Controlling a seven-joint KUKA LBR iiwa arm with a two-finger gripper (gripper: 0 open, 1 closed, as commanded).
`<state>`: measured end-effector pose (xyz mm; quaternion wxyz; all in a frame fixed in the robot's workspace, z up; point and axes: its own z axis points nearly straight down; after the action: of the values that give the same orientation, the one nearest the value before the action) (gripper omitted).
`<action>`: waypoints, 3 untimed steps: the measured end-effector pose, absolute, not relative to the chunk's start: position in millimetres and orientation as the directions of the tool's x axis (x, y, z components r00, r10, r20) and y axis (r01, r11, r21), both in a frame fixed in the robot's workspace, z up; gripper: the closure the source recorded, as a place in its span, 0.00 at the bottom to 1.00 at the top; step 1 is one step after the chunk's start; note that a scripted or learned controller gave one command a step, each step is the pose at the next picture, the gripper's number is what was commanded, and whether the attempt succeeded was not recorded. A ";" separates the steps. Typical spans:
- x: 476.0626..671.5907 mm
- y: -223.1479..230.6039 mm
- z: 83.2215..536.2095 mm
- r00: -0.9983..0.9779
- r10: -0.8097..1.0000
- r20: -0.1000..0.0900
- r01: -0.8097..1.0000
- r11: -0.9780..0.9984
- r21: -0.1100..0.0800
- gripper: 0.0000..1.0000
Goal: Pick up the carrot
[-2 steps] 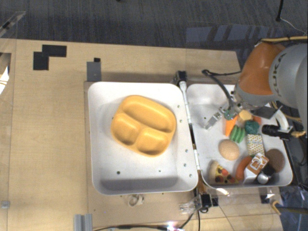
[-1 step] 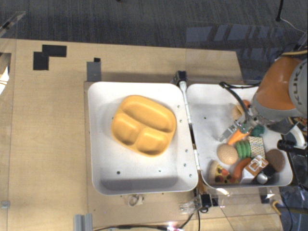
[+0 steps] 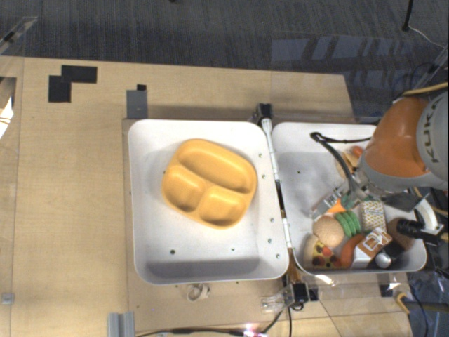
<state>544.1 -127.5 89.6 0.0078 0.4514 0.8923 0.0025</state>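
A wooden desk point(image 3: 70, 188) holds two white bins. The pale round ball point(image 3: 327, 232) in the right bin point(image 3: 302, 153) is a good marker for everything else.

Far to the left of the ball, the left bin point(image 3: 151, 258) holds a big yellow tray point(image 3: 209, 181) with three dips in it. It is not part of this job.

The ball sits in a pile of small toys at the front of the right bin. Just right of the ball is a green ridged piece point(image 3: 347, 223). Just below that, to the lower right of the ball, lies a long orange-red thing that looks like the carrot point(image 3: 351, 250). It is tilted and squeezed in between other toys. It is hard to be sure where it ends.

Up and to the right of the ball, the tool point(image 3: 354, 196) hangs low over the pile, under the arm's orange band point(image 3: 393, 146). The arm hides part of it, so one cannot tell if the tool is spread or pressed together. Nothing can be seen held in it.

The step in hand looks like the reach down to the carrot. The carrot is not picked up yet. The next move likely calls for the tool to go a bit nearer the front of the bin, line up across the carrot, and close on it alone. The toys are packed tight, so it could grab the wrong one.
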 end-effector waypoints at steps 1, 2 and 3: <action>522.8 -98.9 90.1 -0.503 0.864 -0.013 0.864 0.503 0.016 0.00; 495.4 -95.8 90.5 -0.442 0.897 -0.014 0.897 0.442 0.021 0.00; 499.0 -94.4 102.3 -0.445 0.895 -0.017 0.895 0.445 0.029 1.00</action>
<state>499.0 -94.4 102.3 0.0149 0.5266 0.8500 0.0077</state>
